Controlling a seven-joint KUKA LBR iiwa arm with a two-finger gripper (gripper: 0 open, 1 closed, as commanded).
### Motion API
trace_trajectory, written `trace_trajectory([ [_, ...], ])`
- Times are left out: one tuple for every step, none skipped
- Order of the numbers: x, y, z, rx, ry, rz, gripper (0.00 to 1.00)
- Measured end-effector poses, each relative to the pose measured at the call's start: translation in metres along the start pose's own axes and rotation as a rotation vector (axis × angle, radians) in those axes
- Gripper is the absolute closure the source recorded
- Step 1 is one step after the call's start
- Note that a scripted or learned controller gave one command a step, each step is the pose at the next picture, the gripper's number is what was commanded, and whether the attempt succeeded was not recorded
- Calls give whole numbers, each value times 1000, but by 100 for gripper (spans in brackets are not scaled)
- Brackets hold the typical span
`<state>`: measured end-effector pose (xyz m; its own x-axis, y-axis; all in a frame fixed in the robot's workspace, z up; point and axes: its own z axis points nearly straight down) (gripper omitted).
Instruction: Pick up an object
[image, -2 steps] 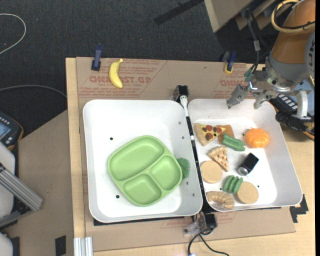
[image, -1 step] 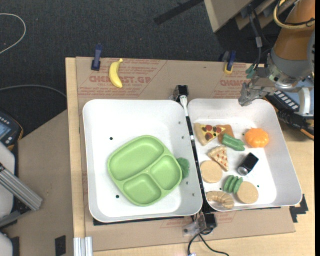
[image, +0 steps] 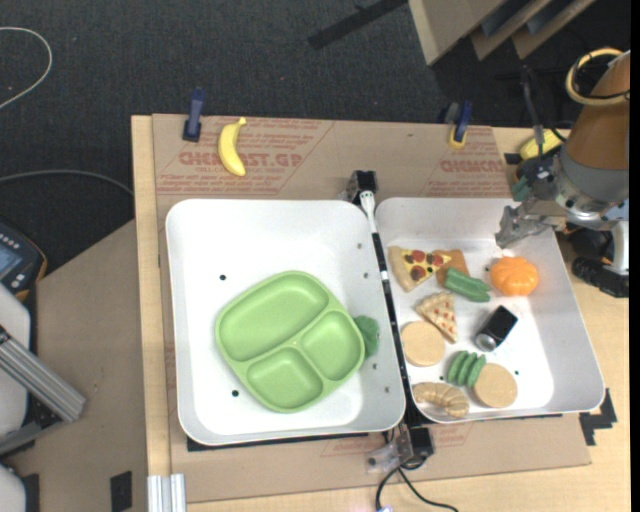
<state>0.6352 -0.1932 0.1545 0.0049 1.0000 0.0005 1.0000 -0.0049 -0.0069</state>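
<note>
Gripper (image: 512, 226) is hovering over the far right part of the right bin (image: 585, 375); whether it is open or closed cannot be told from this angle, and nothing is visibly sitting between its tips. Nearest candidate object, the orange pumpkin (image: 514, 276), is lying just below the gripper in the view, close but apart from it.

Going near to far in the right bin: one ridged pastry (image: 441, 399) is resting at the near rim, with one tan cookie (image: 495, 386) beside it and one green ridged piece (image: 463, 368) touching the cookie. One more round tan disc (image: 422, 344) is sitting to the left, so two round discs in total. One black cylinder (image: 496, 327) is lying tilted in the middle. One small wedge slice (image: 439, 314) is sitting above the disc. One green pickle (image: 466, 286) is leaning against one pizza slice (image: 422, 266). Pumpkin count: one.

Left bin (image: 195, 300) is holding one green divided plate (image: 290, 340) with three compartments, and one small green item (image: 366, 333) is peeking out at the plate's right edge.

Beyond the bins, one banana (image: 233, 146) is lying on the cardboard sheet (image: 330, 155), and two blue clamps (image: 193, 117) are gripping its far edge.
</note>
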Motion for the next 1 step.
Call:
trace_trajectory([
  [-32,-15,74,-2,1,-2,100],
])
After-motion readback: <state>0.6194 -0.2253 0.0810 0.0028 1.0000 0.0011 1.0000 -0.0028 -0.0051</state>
